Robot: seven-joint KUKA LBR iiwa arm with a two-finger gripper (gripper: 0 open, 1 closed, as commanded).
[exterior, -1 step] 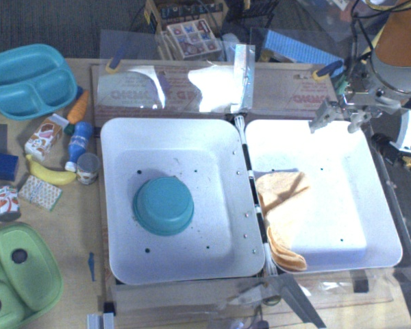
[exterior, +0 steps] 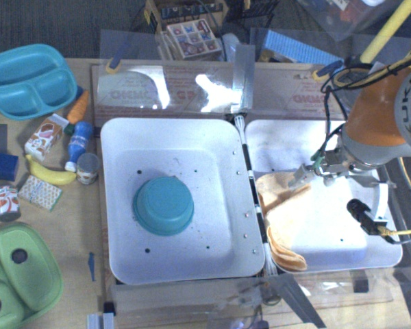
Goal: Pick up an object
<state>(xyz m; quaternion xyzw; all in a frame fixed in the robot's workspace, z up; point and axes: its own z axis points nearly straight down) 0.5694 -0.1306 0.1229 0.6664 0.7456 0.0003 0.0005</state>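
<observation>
The claw (exterior: 303, 177) hangs in the right bin (exterior: 370, 252), just at 3 o'clock of a tan object (exterior: 277, 204); its opening I cannot tell.

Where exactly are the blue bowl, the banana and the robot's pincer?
blue bowl (exterior: 164, 205): camera view, middle of its upturned base.
banana (exterior: 49, 172): camera view, middle of its curved body.
pincer (exterior: 303, 175): camera view, at its tip above the tan cloth.

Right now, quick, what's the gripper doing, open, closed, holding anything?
Gripper: over the right bin, at the tan cloth; open or shut cannot be told, and no object is seen held.
</observation>
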